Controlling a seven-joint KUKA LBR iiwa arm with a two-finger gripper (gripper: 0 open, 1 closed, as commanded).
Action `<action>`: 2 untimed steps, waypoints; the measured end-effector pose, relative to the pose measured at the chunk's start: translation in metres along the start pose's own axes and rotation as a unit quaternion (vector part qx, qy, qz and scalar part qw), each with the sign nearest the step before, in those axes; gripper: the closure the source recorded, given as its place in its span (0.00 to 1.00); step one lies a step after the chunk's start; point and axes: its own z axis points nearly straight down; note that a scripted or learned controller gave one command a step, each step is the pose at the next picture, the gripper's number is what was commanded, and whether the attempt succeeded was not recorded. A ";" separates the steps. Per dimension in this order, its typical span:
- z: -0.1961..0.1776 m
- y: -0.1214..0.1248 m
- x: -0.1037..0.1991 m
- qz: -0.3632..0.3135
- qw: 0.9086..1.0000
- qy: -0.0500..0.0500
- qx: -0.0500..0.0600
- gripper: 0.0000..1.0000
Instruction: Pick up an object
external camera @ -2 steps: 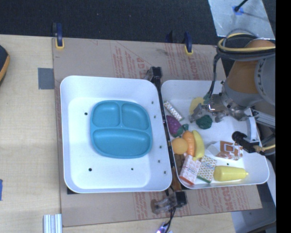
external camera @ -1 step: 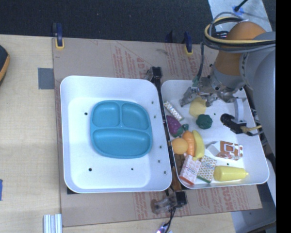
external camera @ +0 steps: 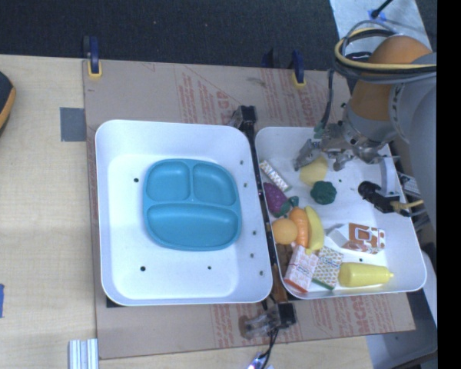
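Two white bins are seen on a cardboard-covered bench, one (external camera: 115, 206) bearing a blue divided plate (external camera: 190, 204).

Toys are heaped in the right bin (external camera: 403, 264); the gripper (external camera: 323, 157) is lowered over a pale yellow fruit (external camera: 313, 171), fingers spread, nothing gripped, a green lump (external camera: 323, 193) just beside.

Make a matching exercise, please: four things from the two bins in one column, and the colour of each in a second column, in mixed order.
Things:
1. divided plate
2. bottle lying at the right bin's near edge
3. round toy beside the gripper
4. carrot

Colours:
A. orange
B. dark green
C. blue
D. yellow

Pairs: 1-C, 2-D, 3-B, 4-A
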 end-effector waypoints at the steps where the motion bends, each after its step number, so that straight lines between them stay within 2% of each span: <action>1: 0.000 0.000 0.003 -0.001 1.000 0.001 0.001 0.00; 2: 0.000 -0.001 0.010 -0.001 1.000 0.001 0.002 0.00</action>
